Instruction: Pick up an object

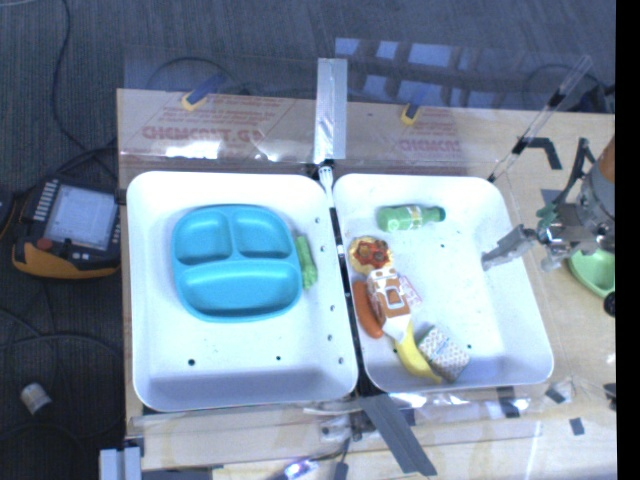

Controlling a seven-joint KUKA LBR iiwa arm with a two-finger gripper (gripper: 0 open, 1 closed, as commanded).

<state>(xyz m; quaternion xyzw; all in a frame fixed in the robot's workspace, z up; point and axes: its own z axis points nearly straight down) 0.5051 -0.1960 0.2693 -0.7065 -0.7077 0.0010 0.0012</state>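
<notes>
the grey metal two-finger gripper point(510, 248) is sitting at the 3 o'clock edge of the right shallow white plastic bin point(520, 298), reaching in from the right. its fingers are too small and blurred to judge, so i cannot tell how far apart they are standing, and nothing is showing between them.

toward 9 o'clock from the gripper, well apart from it, a green plastic bottle point(410, 217) is lying on its side near the bin's 12 o'clock wall. below the bottle, a round red and brown toy food piece point(370, 253) is resting by the bin's 9 o'clock wall, with a white and orange printed packet point(391, 294) just beside it and an orange sausage-shaped toy point(366, 311) lying along that wall. toward 6 o'clock, a yellow toy banana point(412, 355) is touching a grey patterned block point(444, 353).

in the left shallow white plastic bin point(160, 368), a blue divided plastic tray point(237, 261) is lying flat, and a green toy vegetable point(305, 260) is lying at the tray's 3 o'clock edge.
</notes>
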